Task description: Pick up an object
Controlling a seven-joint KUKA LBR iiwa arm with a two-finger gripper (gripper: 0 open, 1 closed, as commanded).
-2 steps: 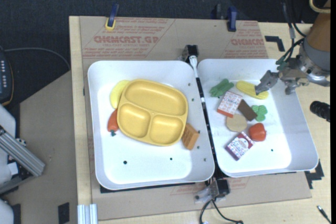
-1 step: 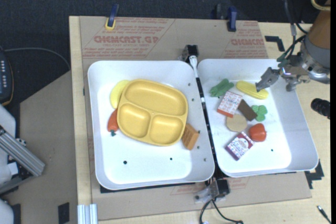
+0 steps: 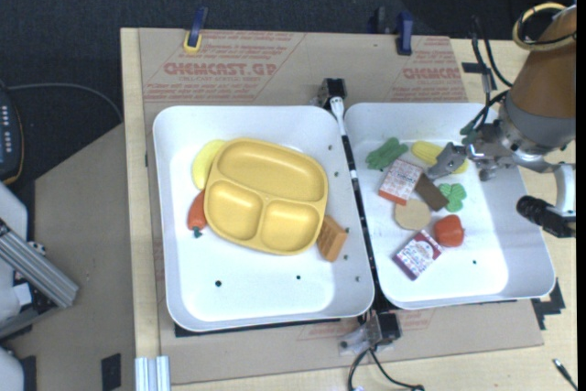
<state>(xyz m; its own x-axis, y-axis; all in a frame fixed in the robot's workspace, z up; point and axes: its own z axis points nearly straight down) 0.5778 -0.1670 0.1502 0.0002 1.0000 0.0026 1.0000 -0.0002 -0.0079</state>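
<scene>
My gripper (image 3: 448, 163) hangs low over the upper middle of the right bin (image 3: 513, 284), at the end of the grey arm with the orange band (image 3: 549, 78). Right beneath and beside it lie a yellow piece (image 3: 425, 149), a brown block (image 3: 429, 191) and a small green piece (image 3: 454, 193). Nearby are a green leafy toy (image 3: 386, 152), a red-and-white packet (image 3: 400, 180), a tan disc (image 3: 413, 215), a red tomato (image 3: 449, 231) and a maroon packet (image 3: 417, 254). I see nothing lifted off the bin floor.
The left bin (image 3: 265, 298) holds a yellow divided plate (image 3: 265, 195), a yellow fruit (image 3: 205, 160) behind it, an orange-red piece (image 3: 197, 213) at its left and a brown block (image 3: 331, 240) at its right. The bins' shared rims (image 3: 357, 197) run between them.
</scene>
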